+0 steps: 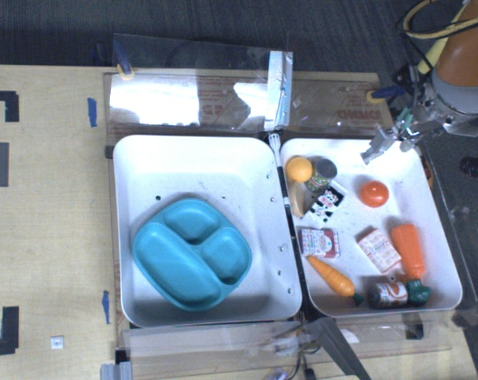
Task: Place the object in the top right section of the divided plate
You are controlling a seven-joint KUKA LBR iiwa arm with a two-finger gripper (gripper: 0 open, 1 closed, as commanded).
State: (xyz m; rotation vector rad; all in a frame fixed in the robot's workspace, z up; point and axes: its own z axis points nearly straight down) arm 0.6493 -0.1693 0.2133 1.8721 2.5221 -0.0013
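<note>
The left bin (128, 165) fills the middle of the frame and holds the blue divided plate (193, 252), whose 3 sections look bare, so by my reading nothing has been delivered yet. The right bin (437, 212) carries the loose items: an orange carrot-like piece (409, 250) at lower right, a second carrot (331, 275), 2 small packets (319, 242) (379, 249), a bottle (393, 293) along the bottom wall, a red ball (373, 193) and a yellow ball (299, 169). Which one is the object I cannot tell. The gripper (381, 145) hangs over the bin's upper right corner with nothing visibly held; open or closed I cannot tell. Picking, carrying and placing all seem left.
</note>
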